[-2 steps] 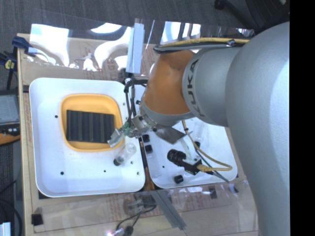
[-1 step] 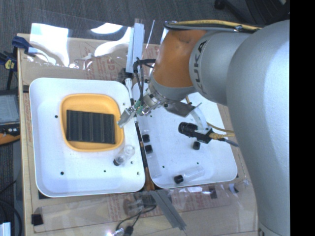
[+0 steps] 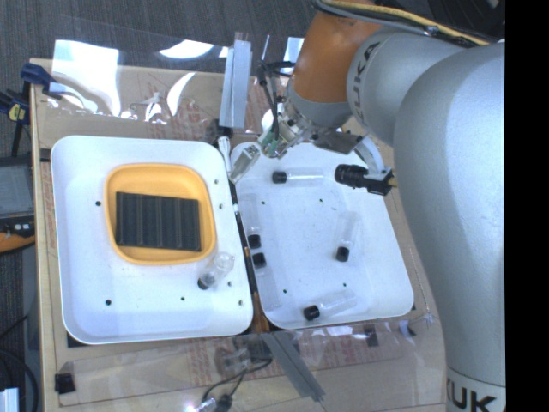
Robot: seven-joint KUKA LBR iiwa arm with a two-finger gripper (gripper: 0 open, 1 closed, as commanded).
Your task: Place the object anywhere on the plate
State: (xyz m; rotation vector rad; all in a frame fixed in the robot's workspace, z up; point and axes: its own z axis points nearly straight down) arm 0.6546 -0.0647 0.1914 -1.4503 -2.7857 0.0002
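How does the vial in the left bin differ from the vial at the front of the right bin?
The left-bin vial lies beside the yellow plate, cap toward the front; the right-bin vial lies far from the plate, cap pointing left. The left-bin vial looks shorter than the right-bin vial. Both are clear with black caps, lying down.

Bright, even overhead light — glare patches on the clear sheet (image 3: 86, 58) behind the bins (image 3: 77, 307); shadows soft, arm (image 3: 446, 144) slightly blurred.

Bulky matte-grey cylindrical arm (image 3: 446, 170) is showing an orange band (image 3: 330, 58) above the wrist, white "KUK" lettering low on its casing, thin black cables trailing by the small metal gripper (image 3: 257, 153).
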